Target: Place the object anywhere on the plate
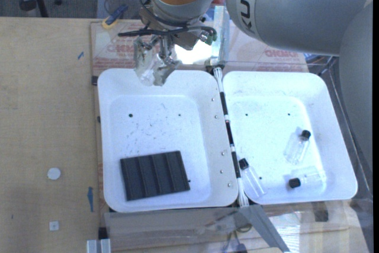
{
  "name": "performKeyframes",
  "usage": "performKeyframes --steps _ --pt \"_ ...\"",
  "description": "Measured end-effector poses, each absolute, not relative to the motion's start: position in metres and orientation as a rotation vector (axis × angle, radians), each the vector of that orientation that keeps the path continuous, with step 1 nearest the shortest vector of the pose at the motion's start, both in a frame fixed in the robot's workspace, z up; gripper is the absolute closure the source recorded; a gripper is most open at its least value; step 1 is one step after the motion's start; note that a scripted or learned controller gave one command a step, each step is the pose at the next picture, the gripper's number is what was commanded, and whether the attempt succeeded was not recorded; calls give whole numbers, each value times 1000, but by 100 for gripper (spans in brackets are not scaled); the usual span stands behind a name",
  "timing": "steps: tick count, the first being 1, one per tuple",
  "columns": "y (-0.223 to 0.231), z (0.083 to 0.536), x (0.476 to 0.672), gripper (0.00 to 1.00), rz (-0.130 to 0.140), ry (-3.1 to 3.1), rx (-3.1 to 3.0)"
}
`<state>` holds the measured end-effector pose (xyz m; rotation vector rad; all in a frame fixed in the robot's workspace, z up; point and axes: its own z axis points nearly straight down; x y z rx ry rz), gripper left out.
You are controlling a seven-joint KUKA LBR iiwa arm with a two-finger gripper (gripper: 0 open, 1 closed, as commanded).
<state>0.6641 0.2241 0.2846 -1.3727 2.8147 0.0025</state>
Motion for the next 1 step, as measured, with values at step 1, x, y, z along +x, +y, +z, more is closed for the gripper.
performKeyframes --steps 1 --pt "219 221 666 100 3 2774 -1465"
